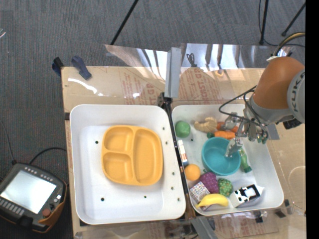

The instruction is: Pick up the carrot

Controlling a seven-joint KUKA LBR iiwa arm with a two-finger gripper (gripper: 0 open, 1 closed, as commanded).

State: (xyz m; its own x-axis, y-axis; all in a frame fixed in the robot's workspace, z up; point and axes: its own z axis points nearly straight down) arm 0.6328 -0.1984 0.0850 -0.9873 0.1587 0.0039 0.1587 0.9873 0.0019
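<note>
On the surface (114, 86), the left bin (82, 133) holds a glossy yellow plastic tray (132, 155) with three compartments. The right bin (271, 176) is crowded: a round green fruit (183, 129) near its left wall, an orange ball-like fruit (192, 172) below it, a purple bunch of grapes (209, 181), a curved yellow banana (213, 200) at the front, and a smooth teal bowl (220, 156) in the middle. The carrot (225, 134), small and orange, lies just behind the bowl's rim, its long axis running roughly left to right; which end is the tip is hard to tell. The gripper (234, 144) hangs over the bowl's right edge, just beside the carrot; I cannot tell how it is set.
</note>
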